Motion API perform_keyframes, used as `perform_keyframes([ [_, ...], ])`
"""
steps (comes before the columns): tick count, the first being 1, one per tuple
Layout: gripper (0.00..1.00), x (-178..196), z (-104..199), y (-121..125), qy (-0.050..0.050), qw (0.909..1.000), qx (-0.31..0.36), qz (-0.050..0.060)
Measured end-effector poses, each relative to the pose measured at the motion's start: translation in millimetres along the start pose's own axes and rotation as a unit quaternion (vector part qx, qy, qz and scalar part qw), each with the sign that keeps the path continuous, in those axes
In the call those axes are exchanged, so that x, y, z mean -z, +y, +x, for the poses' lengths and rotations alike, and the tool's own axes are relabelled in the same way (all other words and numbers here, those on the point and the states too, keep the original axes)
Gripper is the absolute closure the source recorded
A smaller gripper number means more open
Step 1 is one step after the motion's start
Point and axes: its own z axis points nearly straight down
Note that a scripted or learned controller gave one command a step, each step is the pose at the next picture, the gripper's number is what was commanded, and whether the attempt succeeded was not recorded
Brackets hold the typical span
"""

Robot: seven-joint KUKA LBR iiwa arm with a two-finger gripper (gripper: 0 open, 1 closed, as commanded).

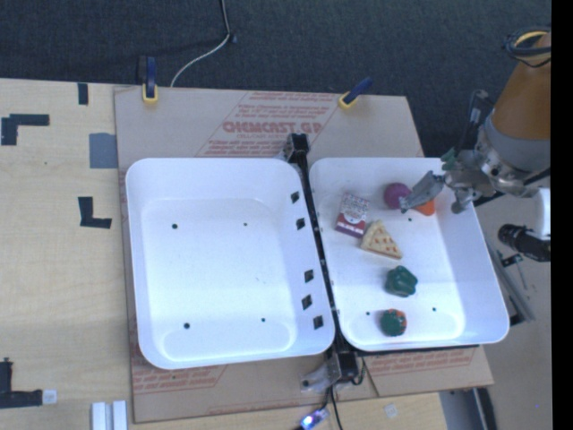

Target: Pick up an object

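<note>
Tool (428,195) — half-hiding orange object (425,208)

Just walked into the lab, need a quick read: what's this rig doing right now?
The grey KUKA arm with the orange band reaches in over the right white bin, its gripper hanging at the bin's far right corner by a purple round object and a small orange object. A red-and-white packet, yellow wedge and two green items lie untouched.

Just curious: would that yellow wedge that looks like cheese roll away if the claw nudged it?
Probably not. The yellow wedge lies flat on the right bin's floor, so it would likely slide. It looks like a small toy, probably light.
</note>
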Motion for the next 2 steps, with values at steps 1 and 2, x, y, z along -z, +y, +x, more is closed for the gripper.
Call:
perform_keyframes([
  [1,0.00,-116,16,-76,0.003,1.0000,-0.001,0.008],
  [2,0.00,-89,-54,-42,-0.002,1.0000,-0.002,-0.002],
])
